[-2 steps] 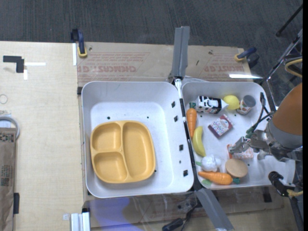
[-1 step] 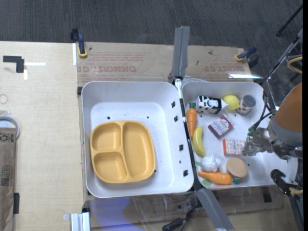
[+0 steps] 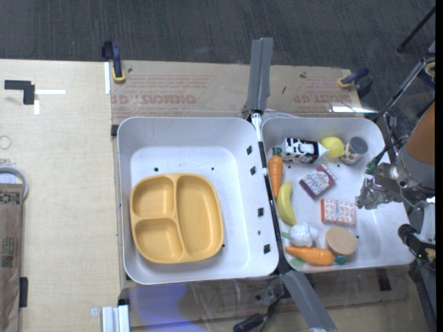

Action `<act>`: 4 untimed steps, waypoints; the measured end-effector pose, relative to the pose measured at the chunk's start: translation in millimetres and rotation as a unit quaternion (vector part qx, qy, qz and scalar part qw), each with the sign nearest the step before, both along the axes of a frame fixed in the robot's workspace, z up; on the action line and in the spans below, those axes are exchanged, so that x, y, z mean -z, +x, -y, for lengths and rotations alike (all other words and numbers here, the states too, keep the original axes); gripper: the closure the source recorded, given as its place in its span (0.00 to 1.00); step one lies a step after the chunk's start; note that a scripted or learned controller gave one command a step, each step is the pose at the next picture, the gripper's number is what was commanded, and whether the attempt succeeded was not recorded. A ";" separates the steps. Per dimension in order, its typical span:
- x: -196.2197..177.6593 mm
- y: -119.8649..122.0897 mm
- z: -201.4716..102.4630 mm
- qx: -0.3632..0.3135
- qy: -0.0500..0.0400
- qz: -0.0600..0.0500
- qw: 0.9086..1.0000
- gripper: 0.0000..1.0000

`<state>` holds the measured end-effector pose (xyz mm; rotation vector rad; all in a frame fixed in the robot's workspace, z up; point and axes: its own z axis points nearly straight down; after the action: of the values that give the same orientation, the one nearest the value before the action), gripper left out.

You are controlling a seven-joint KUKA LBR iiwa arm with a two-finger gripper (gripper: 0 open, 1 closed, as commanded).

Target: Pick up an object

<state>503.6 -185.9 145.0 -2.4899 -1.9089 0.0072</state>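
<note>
The right bin [image 3: 374, 251] holds several toy foods. A black-and-white carton [image 3: 301, 150], a lemon [image 3: 333, 146] and a small can [image 3: 355, 149] lie along its far side. An upright carrot [image 3: 275, 175] and a banana [image 3: 285, 203] run down its left wall. A red packet [image 3: 318, 182] and a pink box [image 3: 338, 211] sit mid-bin. At the front are a white garlic bulb [image 3: 302, 235], a tan disc [image 3: 340, 241] and a second carrot [image 3: 311, 255]. My gripper [image 3: 372, 194] hangs over the bin's right part, just right of the pink box, with nothing seen in it.
The left bin [image 3: 138, 137] bears a yellow divided plate [image 3: 178, 216]. A grey divider bar [image 3: 260, 75] stands between the bins at the back. The arm's cables and body crowd the right bin's right edge.
</note>
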 end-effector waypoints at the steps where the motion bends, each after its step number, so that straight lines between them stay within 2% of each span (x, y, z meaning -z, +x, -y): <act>1: 0.0 0.0 0.0 0.000 0.000 0.000 1.000 0.00; 2: 57.5 -10.3 -66.3 0.068 0.000 0.000 0.998 0.00; 3: 39.2 -6.4 -64.9 -0.038 0.000 0.001 0.999 0.00; 4: 57.6 42.0 -58.3 0.062 -0.001 -0.001 0.998 0.00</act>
<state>545.6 -127.6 87.4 -2.6037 -1.7500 0.0104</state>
